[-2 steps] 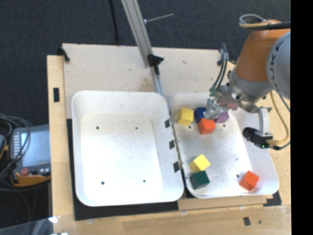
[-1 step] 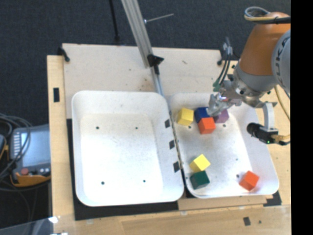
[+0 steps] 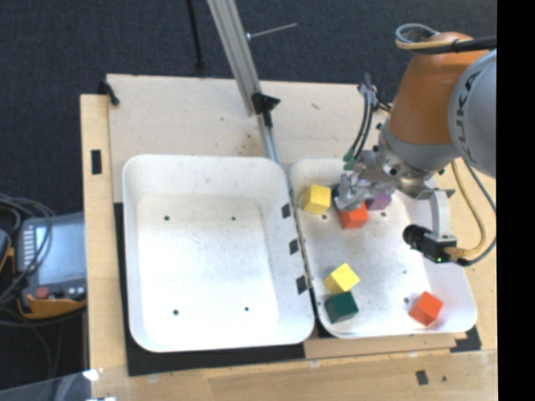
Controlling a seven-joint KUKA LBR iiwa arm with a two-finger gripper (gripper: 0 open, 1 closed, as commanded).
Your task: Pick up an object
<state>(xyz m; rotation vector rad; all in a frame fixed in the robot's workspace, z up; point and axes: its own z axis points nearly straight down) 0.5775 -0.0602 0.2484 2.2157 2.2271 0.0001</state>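
Directly beneath the end effector [image 3: 351, 199] sits an orange block [image 3: 355, 217]; grip state unclear.

Speckled matt white bins [image 3: 209, 170] sit on a pale wooden bench [image 3: 167, 107].

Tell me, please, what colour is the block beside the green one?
Yellow, touching the green block; camera view.

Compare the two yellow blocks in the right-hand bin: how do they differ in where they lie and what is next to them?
The upper yellow block lies near the bin's top left, just left of the gripper; the lower yellow block lies further down the bin, away from the gripper. The lower one touches a dark green block; the upper one stands apart from other blocks. Both are yellow cubes of similar size.
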